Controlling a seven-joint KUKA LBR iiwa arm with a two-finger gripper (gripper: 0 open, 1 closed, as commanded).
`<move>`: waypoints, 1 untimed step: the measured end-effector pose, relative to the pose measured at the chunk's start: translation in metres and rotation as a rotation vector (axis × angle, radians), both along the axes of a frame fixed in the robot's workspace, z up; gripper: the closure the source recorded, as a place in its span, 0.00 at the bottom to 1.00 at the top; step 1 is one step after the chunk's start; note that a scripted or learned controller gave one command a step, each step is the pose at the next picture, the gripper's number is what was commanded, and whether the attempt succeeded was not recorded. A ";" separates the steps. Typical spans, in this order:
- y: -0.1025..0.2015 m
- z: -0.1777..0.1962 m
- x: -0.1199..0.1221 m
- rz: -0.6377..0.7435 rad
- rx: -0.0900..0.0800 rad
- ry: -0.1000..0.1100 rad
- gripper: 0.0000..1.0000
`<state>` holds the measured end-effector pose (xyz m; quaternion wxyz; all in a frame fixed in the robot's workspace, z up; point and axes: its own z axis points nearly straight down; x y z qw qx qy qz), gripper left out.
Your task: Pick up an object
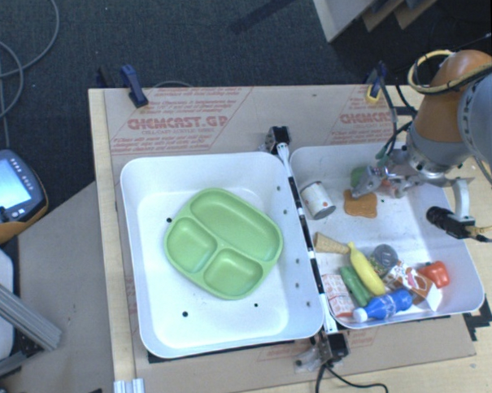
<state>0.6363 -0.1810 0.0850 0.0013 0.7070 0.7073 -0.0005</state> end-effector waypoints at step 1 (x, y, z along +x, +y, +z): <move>0.019 -0.006 0.019 -0.013 0.005 0.056 0.00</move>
